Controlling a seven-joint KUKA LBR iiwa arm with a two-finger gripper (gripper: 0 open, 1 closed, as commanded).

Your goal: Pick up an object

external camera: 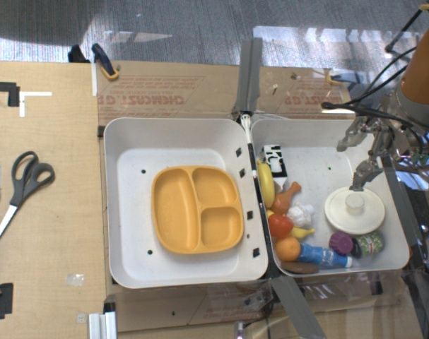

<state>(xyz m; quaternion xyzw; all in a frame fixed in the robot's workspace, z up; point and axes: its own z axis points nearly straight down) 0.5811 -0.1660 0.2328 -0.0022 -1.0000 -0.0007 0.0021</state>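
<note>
Bench carries two white bins side by side: left bin (122, 210) has only a yellow divided plate (198, 209), right bin (320, 143) has all the candidates. Gripper (362, 157) hangs over the right bin's far right part, fingers spread, nothing between them, just above the white lid-like disc (354, 212).

Risks, as I judge them:
- Disc is flat and wide, so the fingers likely straddle or slip off; the knob is the only real purchase.
- Purple piece (341, 244) and green can (369, 244) touch the disc's near edge and may get shoved.
- Right wall is close to the fingers (collision risk on descent).

Open floor lies mid-bin, between disc and the banana (266, 182), tomato (280, 226), orange (288, 248) cluster along the left wall.
</note>
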